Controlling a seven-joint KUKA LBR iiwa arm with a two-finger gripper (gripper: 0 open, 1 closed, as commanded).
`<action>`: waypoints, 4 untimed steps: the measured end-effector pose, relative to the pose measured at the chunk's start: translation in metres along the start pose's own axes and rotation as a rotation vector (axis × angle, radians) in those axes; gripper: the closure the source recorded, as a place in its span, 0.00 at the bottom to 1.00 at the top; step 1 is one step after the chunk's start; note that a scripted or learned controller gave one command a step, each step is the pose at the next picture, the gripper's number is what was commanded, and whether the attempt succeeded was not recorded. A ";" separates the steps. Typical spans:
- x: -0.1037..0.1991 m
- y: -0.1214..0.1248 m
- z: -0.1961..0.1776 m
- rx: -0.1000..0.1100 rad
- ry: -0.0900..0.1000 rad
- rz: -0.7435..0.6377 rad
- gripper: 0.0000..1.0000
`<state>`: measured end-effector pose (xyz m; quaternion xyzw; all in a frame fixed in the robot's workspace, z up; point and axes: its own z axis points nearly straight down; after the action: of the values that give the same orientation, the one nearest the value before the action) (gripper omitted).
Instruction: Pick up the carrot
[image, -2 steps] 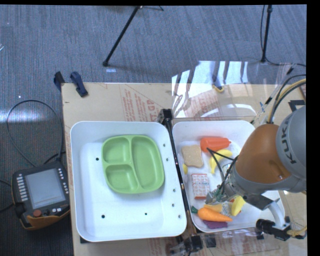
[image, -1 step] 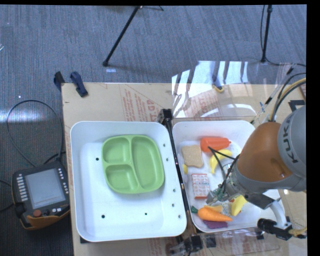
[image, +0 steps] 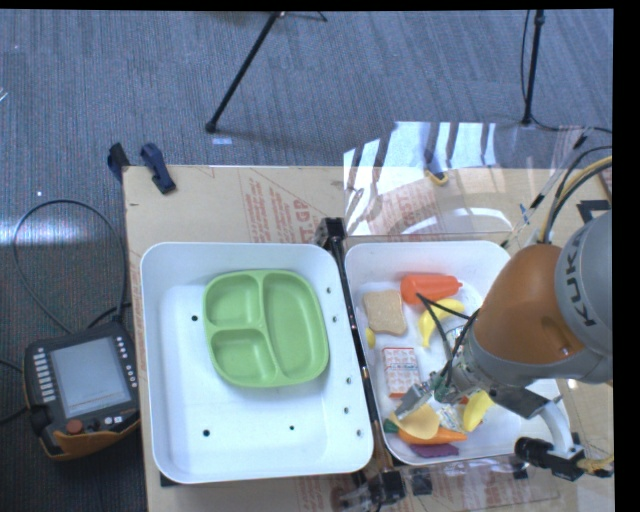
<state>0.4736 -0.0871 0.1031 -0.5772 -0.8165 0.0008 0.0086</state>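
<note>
Below, cardboard-topped bench w/ two bins, grey carpet, tripod legs.

Camera view: single fixed unit, mounted above the bench, looking down at a slant. Moderate distance; frame takes in both bins, left and right, plus carpet floor beyond the far edge. Arm enters from frame right, near the lens.

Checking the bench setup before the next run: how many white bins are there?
2. The left bin holds a green divided plate; the right bin holds the toy food, under the gripper.
</note>
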 end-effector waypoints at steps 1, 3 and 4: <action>0.001 0.000 -0.009 0.003 0.003 0.005 1.00; -0.001 0.001 -0.027 -0.008 -0.009 0.205 0.00; -0.027 -0.005 0.011 -0.015 -0.017 -0.260 0.00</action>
<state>0.4778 -0.1145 0.0921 -0.4664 -0.8846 -0.0016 -0.0025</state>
